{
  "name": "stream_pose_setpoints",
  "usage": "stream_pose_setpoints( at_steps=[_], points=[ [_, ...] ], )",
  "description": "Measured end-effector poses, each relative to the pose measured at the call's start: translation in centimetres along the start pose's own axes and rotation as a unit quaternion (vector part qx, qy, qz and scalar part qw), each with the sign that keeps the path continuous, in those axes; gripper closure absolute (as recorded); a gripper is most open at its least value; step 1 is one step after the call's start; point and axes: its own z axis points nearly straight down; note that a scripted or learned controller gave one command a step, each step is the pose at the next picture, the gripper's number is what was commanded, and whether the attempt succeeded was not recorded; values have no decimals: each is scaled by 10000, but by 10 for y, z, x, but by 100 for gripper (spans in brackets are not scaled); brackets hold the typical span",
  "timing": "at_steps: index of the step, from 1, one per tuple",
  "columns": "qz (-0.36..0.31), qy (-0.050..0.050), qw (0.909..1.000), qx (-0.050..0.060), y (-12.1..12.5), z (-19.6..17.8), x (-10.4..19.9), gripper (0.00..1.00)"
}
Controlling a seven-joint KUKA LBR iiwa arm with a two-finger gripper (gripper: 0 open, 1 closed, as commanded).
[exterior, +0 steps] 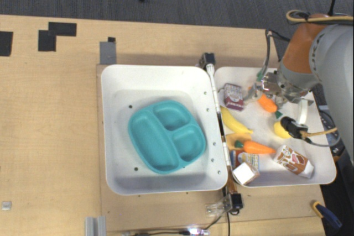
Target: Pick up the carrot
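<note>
Carrot [255, 147], the thing to be picked up, lies on its side in the right-hand white bin [326, 174], toward the 7 o'clock part of that bin's floor. It is a short toy carrot, bright orange and tapering to a point at 3 o'clock, with a small green top at its 9 o'clock end. Its green end sits just beside a yellow banana [235, 122], which lies at 11 o'clock from it.

No writing can be read on any package. A small purple and white packet [233, 96] lies at 10 o'clock in the bin, its print too small to make out. A brown and white carton [292, 161] lies tilted just beyond the carrot's tip, at 4 o'clock from it, its label blurred. A small box with a white face [246, 169] rests at 6 o'clock from the carrot, against the bin's near wall.

The gripper [272, 93] hangs over the 12 o'clock part of the right bin, well apart from the carrot. A second small orange piece [267, 104] shows directly below it. Whether the tool is spread or pressed together cannot be told. A yellow lemon-like fruit [283, 129] lies near the bin's middle.

The left white bin [119, 85] holds a teal divided tray [167, 136].
</note>
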Motion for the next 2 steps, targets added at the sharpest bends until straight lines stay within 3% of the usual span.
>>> stream_pose_setpoints(
  at_steps=[1,2],
  points=[
    [-30,-9,10000,-4,1,-10,0,100],
    [468,2,9989,3,-39,-100,55,100]
  ],
)
